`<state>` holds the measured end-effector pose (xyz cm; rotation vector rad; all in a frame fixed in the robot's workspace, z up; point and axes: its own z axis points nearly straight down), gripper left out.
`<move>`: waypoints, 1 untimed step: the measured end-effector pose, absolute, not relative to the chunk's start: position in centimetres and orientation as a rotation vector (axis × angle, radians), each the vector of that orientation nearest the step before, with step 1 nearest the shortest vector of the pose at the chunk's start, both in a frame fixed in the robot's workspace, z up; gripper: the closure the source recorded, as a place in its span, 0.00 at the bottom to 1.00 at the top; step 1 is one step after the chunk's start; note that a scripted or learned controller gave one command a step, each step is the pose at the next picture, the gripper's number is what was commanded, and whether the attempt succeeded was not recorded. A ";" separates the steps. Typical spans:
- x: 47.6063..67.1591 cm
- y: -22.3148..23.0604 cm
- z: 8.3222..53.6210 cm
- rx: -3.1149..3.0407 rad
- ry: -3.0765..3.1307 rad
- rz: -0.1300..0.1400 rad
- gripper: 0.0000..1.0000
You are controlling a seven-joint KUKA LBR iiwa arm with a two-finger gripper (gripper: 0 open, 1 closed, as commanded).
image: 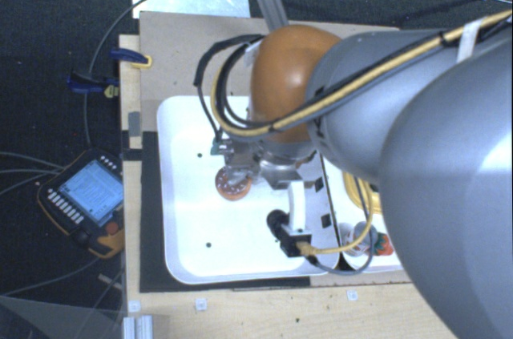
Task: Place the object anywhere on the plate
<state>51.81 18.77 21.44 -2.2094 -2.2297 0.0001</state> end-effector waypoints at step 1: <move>51.9 18.5 21.6 -2.217 -2.225 0.000 0.00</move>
